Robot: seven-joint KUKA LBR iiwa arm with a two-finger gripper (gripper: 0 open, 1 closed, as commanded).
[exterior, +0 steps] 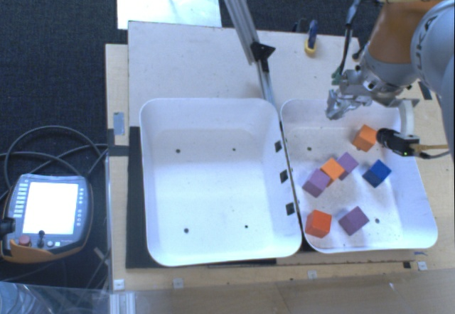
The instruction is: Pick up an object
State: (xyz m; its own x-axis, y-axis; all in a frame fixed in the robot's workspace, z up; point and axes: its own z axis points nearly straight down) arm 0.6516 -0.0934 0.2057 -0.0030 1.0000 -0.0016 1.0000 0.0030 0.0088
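My gripper (336,109) hangs over the back of the right bin (419,227), with nothing visible between its fingers. Below it in that bin lie several blocks. An orange block (365,138) sits nearest, just right of and below the gripper. Another orange block (333,168) touches a purple block (348,163), with a second purple block (317,182) beside them. A blue block (377,172) lies further right. At the front are an orange block (318,223) and a purple block (353,220).
The left bin (153,163) stands beside the right one, sharing a raised rim in the middle. A slanted metal pole (242,14) crosses behind the bins. A teach pendant (46,217) with cables lies on the floor at far left.
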